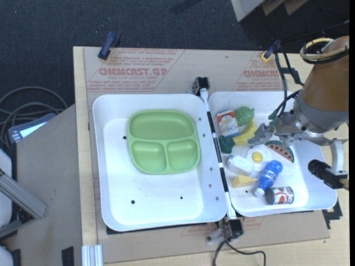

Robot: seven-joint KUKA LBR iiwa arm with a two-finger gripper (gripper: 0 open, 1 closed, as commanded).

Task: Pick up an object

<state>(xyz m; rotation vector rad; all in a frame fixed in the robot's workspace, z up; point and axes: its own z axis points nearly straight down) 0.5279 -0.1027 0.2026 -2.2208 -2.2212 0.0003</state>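
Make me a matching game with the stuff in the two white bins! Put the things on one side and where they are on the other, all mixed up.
Things:
1. green divided plate
2. blue bottle
3. red and white can
4. watermelon slice toy

Places:
A. near the front edge of the right bin, just right of the bottle's cap end
B. in the left bin
C. lying slanted in the middle of the right bin
D. in the right bin, just below the claw

Pairs: 1-B, 2-C, 3-A, 4-D

A green 3-compartment plate (pixel 164 141) lies in the left bin (pixel 111 204); cables (pixel 22 107) coil beside the bench.
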